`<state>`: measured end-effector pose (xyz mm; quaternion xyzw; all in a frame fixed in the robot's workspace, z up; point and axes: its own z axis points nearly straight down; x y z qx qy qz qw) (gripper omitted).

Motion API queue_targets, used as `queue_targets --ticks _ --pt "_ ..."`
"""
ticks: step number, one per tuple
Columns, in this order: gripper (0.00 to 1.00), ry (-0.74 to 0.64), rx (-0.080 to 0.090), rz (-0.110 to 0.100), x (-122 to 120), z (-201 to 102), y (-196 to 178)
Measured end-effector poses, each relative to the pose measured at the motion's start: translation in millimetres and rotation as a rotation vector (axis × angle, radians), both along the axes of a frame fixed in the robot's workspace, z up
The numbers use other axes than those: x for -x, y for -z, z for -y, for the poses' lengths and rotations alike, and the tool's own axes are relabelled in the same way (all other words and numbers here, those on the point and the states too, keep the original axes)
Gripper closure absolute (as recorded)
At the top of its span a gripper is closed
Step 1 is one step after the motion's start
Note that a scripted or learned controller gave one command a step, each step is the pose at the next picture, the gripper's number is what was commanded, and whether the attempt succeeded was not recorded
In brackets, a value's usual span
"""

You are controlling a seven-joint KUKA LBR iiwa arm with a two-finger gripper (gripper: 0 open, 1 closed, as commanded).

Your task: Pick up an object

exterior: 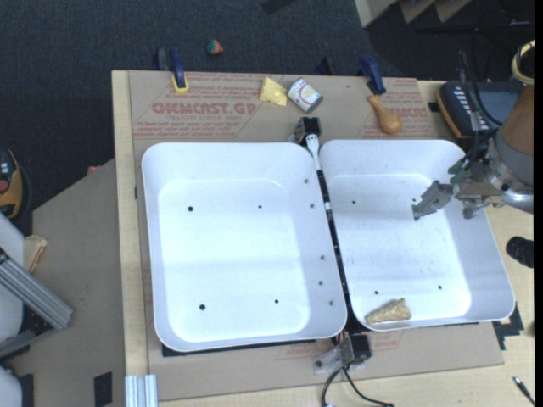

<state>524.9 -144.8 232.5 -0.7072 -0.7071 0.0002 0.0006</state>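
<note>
The left bin (237,244) lies bare beside the right bin (407,227), over whose upper right part hangs the gripper (443,198), reaching in from three o'clock. Its two fingers look spread apart with nothing between them (one points toward nine o'clock). The only piece inside a bin is a small tan object (389,313), resting near the right bin's front edge, at about seven o'clock from the gripper and well apart. Its long axis runs roughly nine to three, tipped slightly, narrower end toward three.

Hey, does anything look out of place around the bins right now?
Yes: a yellow wedge, a small can and a wooden-handled tool lie on the board behind the bins, outside them. One tan object sits inside the right bin.
</note>
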Motion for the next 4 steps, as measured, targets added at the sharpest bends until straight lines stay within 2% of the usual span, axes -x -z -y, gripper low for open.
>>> queue_targets --ticks 1,2,3,4 --pt "0.0 -0.002 0.005 0.019 28 -2 -183" --pt "1.0 -0.002 0.004 0.008 27 -2 -185" --pt "1.0 -0.003 -0.001 -0.001 -22 -56 -99" --pt "1.0 0.001 0.002 0.004 9 -43 -126"
